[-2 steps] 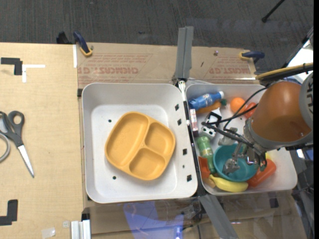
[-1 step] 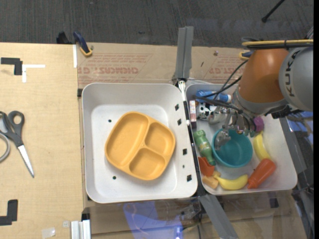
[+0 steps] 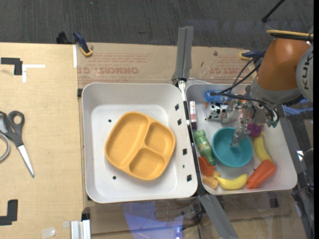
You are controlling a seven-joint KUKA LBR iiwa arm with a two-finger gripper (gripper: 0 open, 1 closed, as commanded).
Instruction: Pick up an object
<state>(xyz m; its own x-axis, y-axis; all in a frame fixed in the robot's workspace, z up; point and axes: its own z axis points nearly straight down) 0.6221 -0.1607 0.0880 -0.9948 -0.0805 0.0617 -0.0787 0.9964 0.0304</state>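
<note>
Two white bins sit side by side on the bench, and my claw [image 3: 240, 137] hangs over the right bin [image 3: 288, 159].

My claw dips at the teal bowl [image 3: 232, 148]; whether its fingers are apart or together I cannot tell. Just beside it lie a purple toy [image 3: 255, 129] and a banana [image 3: 261, 149]. Farther out are a carrot [image 3: 260, 174], a second banana [image 3: 233, 182] and a green bottle [image 3: 203, 144]. Over in the left bin [image 3: 94, 148] rests an orange plate [image 3: 140, 145], and scissors [image 3: 18, 141] lie on the bench.
</note>
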